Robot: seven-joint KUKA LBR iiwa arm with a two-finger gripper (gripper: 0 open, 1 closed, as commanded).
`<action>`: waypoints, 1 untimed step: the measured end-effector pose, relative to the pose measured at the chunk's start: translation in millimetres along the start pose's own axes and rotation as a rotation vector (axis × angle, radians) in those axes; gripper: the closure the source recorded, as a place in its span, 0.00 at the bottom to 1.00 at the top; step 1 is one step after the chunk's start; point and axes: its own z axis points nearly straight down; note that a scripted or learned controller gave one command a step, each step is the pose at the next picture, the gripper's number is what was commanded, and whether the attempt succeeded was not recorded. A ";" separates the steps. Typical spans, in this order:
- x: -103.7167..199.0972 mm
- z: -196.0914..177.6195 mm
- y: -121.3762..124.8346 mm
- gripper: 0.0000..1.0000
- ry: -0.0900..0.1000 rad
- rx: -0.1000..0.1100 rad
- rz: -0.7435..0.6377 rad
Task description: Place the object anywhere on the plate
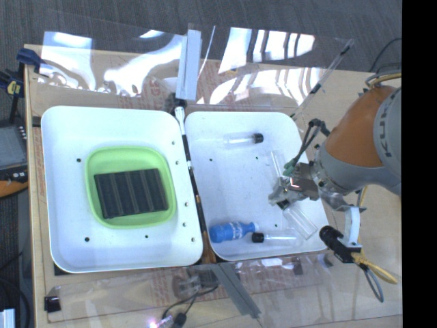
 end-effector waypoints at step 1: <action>-0.1 -0.1 0.0 0.00 0.000 0.000 0.000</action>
